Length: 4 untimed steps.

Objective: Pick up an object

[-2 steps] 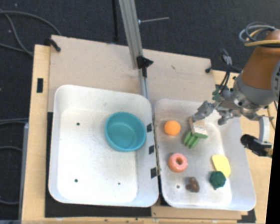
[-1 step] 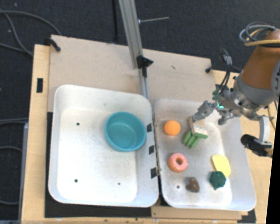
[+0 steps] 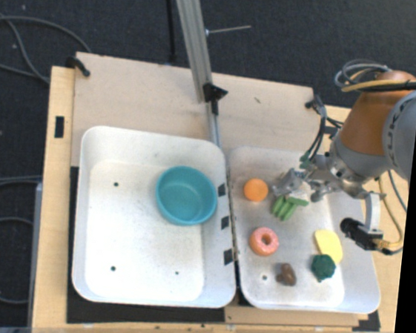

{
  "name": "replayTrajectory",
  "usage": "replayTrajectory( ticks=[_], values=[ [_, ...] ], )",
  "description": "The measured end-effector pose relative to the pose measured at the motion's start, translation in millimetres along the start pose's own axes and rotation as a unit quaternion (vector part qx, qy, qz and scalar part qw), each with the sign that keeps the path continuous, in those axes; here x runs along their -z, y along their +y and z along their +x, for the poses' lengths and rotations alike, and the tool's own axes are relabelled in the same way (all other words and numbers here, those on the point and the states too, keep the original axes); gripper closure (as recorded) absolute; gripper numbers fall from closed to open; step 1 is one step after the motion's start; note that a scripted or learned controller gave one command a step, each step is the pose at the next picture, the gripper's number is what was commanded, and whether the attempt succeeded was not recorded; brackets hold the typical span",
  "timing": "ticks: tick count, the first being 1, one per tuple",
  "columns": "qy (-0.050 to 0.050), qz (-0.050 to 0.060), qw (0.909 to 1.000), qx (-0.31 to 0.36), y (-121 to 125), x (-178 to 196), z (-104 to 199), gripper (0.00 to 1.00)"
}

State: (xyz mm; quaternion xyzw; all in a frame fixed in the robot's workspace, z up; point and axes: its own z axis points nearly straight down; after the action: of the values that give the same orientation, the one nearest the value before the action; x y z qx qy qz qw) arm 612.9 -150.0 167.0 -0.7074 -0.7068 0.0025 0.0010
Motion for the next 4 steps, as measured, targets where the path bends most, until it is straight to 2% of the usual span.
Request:
replayTrajectory(
  ticks=[1,2,3,4],
  values=[
    [0.000,0.000,1.0000,-0.001,2.6,-62.7,-1.2,0.00],
    [-0.001,-0.002,1.0000,-0.001,2.7,-65.9,-3.0,0.00],
    [0.000,-0.004,1.0000,-0.002,3.4,-54.9,-3.2,1.00],
    [0.001,-0.005,1.0000,0.002,2.4,-9.0,3.6,1.00]
  ],
)
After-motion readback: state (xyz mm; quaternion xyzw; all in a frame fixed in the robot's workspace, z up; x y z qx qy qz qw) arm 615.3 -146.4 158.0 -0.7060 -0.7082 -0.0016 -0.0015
